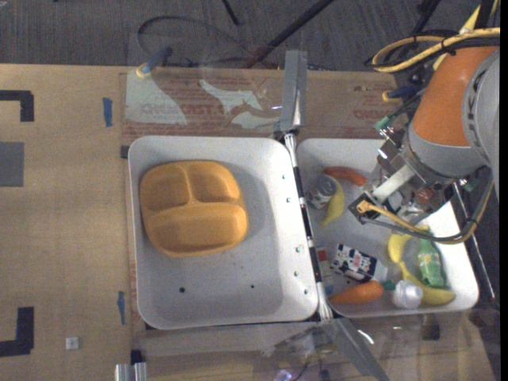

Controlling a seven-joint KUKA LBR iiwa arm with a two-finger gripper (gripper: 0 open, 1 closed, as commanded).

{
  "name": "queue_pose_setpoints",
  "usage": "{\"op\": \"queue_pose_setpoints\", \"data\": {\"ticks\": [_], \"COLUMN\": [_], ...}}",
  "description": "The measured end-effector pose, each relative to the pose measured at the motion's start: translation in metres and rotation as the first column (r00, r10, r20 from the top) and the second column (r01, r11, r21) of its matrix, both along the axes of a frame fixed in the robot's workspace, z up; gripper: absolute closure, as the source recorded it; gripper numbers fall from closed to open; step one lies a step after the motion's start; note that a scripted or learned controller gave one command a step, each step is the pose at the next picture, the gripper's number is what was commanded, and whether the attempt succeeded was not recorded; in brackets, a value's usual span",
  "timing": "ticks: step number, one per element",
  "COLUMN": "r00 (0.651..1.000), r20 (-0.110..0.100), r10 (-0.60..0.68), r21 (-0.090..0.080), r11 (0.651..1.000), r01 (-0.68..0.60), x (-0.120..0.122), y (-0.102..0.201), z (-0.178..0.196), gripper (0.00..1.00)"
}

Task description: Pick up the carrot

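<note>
The carrot (pixel 357 293) is orange and tapered, and lies flat near the front wall of the right bin (pixel 468 288). My gripper (pixel 413 203) hangs over the middle right of that bin, below the orange wrist band. It is well back and to the right of the carrot and apart from it. The wrist hides the gripper's tip.
Around the carrot lie a black-and-white packet (pixel 355 261), a white cap (pixel 407 294), a green bottle (pixel 429 262) and yellow bananas (pixel 434 295). Farther back are a can (pixel 324 187), another banana (pixel 336 205) and a reddish-orange long thing (pixel 347 175). The left bin (pixel 270 276) holds a yellow divided plate (pixel 193 207).
</note>
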State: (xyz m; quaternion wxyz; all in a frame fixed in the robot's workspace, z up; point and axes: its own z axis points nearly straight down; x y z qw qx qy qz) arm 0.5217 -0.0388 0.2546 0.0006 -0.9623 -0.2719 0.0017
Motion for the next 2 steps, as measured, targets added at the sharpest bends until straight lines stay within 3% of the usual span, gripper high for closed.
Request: {"op": "queue_pose_setpoints", "data": {"ticks": [1,2], "r00": [0.989,0.963], "r20": [0.001,-0.003], "r10": [-0.151,-0.27], "r21": [-0.001,-0.001], "r11": [0.989,0.963], "r01": [0.151,0.27], "x": [-0.042,-0.043], "y": [0.02,0.088], "z": [0.049,-0.017], "gripper": [1.0,1.0]}}
